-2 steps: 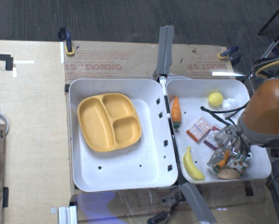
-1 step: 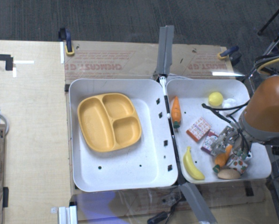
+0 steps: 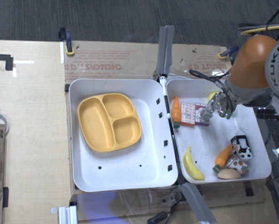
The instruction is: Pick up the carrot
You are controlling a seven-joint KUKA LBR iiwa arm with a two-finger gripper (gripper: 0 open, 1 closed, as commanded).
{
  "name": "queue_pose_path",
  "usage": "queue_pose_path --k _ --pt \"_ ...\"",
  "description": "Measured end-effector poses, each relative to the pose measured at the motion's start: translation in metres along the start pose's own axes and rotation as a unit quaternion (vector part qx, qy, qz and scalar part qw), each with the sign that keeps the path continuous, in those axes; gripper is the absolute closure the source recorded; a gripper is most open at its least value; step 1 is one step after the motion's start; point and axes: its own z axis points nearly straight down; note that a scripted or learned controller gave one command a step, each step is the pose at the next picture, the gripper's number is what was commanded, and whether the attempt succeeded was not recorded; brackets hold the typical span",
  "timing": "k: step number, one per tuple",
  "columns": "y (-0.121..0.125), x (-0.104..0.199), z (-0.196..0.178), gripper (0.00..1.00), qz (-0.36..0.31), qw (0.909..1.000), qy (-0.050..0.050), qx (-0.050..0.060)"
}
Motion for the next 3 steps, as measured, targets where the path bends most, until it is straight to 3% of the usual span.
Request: queue_pose_path --k 1,2,3 --pt "-0.063 0.011 0.003 1.0 -0.101 0.9949 -0.006 -0.001" --pt "-0.048 -0.055 -0.064 1.0 -0.171 0.9852 0.002 0.001" --pt "0.016 -0.026 -0.193 1.0 -0.229 0.9735 0.003 0.0"
